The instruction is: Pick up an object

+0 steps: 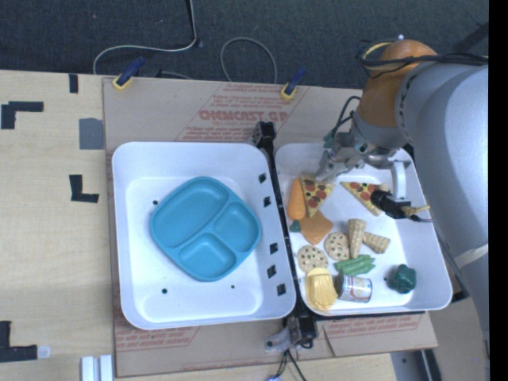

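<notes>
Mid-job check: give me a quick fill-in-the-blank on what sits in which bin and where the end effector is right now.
1. The blue divided plate lies in the ____ bin.
2. The end effector is over the ____ bin, near its far edge.
3. The small metal can lies on its side near the bin's ____ edge.
4. The plate has ____ compartments.

Missing words: left; right; near; three

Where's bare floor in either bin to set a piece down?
Left bin: bare margin all around the blue tray, widest along its near edge. Right bin: crowded with toy food; one small patch right of the crackers, above the green piece.
</notes>
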`<state>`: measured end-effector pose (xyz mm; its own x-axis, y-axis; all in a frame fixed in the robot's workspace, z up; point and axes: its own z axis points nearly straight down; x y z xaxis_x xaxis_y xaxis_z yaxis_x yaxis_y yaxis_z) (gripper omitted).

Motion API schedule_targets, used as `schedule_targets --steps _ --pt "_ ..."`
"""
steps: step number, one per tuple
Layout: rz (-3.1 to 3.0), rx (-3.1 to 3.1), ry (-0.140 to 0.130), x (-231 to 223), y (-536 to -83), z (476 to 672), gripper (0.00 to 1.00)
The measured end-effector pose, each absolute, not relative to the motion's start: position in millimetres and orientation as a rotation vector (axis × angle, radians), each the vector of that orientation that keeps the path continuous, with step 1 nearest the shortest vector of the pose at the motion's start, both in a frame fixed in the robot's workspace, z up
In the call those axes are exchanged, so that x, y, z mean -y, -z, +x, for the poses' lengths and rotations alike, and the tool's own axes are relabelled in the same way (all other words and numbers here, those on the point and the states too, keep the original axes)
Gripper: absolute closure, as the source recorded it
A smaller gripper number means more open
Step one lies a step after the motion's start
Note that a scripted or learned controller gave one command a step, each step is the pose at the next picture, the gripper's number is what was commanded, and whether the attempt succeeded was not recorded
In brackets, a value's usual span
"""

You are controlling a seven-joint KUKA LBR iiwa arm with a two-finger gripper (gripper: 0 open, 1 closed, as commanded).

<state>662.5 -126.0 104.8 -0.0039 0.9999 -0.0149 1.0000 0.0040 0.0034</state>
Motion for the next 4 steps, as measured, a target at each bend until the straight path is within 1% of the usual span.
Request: schedule_targets --steps 1,2,3,4 --pt "2.209 -2.217 0.016 126 -103 661.7 0.00" --pt "2.215 -2.214 0.010 103 -85 648.8 0.00" --pt "2.219 -2.221 0.001 100 -85 669.1 0.00" --pt "2.219 -2.219 -0.001 111 -87 625.2 0.00"
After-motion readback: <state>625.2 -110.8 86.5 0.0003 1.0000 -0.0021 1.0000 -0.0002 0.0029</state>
